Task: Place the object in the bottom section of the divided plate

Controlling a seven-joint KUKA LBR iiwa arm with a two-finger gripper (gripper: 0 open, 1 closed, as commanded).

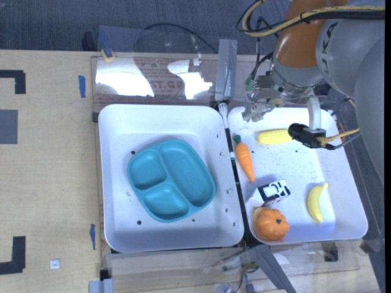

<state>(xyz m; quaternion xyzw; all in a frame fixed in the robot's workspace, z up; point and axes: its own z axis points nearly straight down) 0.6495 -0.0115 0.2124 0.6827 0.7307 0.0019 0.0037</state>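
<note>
A blue divided plate (171, 179) lies in the left bin (116, 127), tilted, with its smallest section (162, 201) nearest the front. In the right bin (349, 182) lie an orange carrot (245, 159), a yellow corn cob (274, 137), a banana (316, 202), a round orange fruit (270, 223) and a small black-and-white toy (273, 191). My gripper (252, 112) hangs over the right bin's far left corner, just behind the carrot's green tip and left of the corn. I see nothing held in it.
The arm's grey body and orange band (305, 23) cover the far right corner. A black cable fitting (307, 134) juts out beside the corn. The raised divider (232, 163) between the bins runs just left of the carrot.
</note>
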